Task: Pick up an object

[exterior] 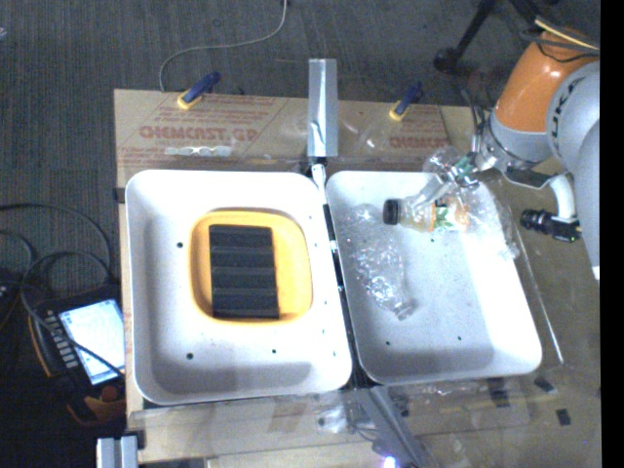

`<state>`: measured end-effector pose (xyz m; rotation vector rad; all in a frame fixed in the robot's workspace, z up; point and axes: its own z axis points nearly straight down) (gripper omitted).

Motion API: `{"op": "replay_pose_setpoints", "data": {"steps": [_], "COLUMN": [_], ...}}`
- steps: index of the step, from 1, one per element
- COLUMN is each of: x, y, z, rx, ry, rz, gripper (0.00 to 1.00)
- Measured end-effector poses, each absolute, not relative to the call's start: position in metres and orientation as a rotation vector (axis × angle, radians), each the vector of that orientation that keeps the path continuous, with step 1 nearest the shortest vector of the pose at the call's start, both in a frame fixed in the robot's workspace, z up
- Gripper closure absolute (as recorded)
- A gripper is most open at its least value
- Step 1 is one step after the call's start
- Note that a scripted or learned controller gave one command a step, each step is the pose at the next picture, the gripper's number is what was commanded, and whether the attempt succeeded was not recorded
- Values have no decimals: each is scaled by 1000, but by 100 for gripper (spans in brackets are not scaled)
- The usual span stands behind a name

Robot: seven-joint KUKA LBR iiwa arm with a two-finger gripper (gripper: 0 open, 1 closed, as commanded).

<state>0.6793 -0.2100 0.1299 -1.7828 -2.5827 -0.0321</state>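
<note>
Clear plastic bottle (429, 212) hangs tilted, dark cap low, over your right bin (507, 339); the gripper (461, 172) pinches its crumpled upper end, so it dangles. Yellow sponge (252, 265) sits opposite.

- The brown board (234, 130) behind the two bins bears faded red print. On its left part the print reads roughly "CHEMCAST GP", with the last letters unsure.
- More red print stands on the right part of the board, too faint to read.
</note>
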Motion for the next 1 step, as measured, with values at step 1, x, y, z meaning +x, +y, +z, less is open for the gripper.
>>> {"op": "replay_pose_setpoints", "data": {"steps": [1], "x": [678], "y": [-210], "z": [128], "rx": [-1679], "ry": [-2661], "rz": [-30], "gripper": [0]}}
